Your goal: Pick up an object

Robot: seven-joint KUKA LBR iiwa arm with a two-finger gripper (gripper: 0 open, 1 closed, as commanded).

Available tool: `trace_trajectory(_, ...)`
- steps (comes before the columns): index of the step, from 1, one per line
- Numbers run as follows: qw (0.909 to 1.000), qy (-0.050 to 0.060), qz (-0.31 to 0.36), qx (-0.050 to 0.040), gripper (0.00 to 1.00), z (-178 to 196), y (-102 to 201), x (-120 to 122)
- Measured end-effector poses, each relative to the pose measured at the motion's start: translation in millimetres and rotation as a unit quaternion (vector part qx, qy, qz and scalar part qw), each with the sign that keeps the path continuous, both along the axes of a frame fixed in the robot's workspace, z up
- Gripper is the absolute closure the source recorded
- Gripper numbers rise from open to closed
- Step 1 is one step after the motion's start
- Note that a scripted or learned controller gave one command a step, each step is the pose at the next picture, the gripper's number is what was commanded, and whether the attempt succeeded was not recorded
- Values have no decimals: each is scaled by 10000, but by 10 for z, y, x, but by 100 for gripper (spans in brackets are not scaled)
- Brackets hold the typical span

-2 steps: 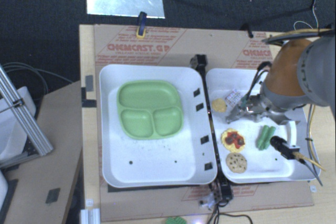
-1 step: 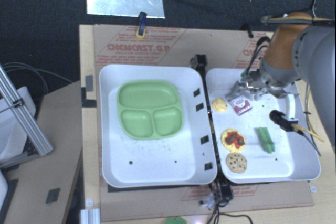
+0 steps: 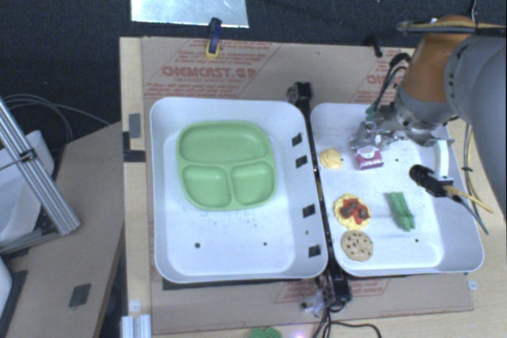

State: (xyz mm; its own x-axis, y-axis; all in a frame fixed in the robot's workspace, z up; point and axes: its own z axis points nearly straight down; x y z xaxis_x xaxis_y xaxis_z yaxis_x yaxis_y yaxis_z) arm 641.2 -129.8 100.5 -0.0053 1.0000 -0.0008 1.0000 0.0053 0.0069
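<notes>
While the task names no single object, the likeliest one is a small maroon-and-white block (image 3: 368,160) lying in the upper middle of the right bin (image 3: 459,249), directly under the gripper (image 3: 370,140). That gripper hangs just above the block, perhaps touching its top edge, but whether its fingers are apart or closed cannot be told from this slanted view. Just left of the block lies a yellow toy piece (image 3: 331,160). Lower down sit a small toy pizza (image 3: 352,210) and, below it, a chocolate-chip cookie (image 3: 357,245); a green toy vegetable (image 3: 401,210) lies to their right. Across the divider, the left bin (image 3: 174,249) holds a green three-compartment plate (image 3: 226,165).
</notes>
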Motion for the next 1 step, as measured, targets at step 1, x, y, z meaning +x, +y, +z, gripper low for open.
trace_trajectory(1, 10000, -15, 21, 11, 100, 902, 537, -186)
